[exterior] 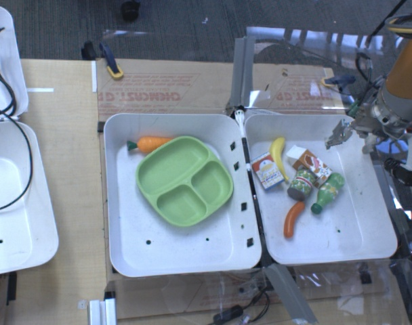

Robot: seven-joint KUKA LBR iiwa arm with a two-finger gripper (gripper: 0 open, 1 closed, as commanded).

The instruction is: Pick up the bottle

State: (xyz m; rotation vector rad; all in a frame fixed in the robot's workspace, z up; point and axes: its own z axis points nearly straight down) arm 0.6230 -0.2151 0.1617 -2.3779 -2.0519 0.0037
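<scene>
1. The table (64, 181) lies nearest the camera along the bottom edge, a pale wooden top carrying two shallow white bins side by side.
2. The left bin (125, 235) holds a green divided plate (184, 179), with a carrot (152, 143) touching the plate's upper left rim.
3. The right bin (355, 239) holds the clutter: a small red carton (268, 170), a banana (279, 156) just beside it, a white-and-red box (307, 161), a dark jar (301, 184), a sausage (293, 219) and the bottle (327, 192).
4. The arm (402, 80) reaches in from the right, its orange band above the wrist, and the claw (349, 133) hovers over the upper right part of the right bin.
5. The claw holds nothing; whether it is parted or closed I cannot tell from this slant.
6. The bottle is green, lying flat in the middle right of its bin, touching the jar on its left and close under the white-and-red box.
7. Its long axis runs on a diagonal, the cap end toward the camera and left, the base away and right.
8. From the claw, the bottle lies toward the camera and slightly left, near but clearly apart.
9. My judgement: the coming move needs a short travel toward the camera, then a descent with the jaws set across that diagonal, and the crowding jar may block one finger.
</scene>
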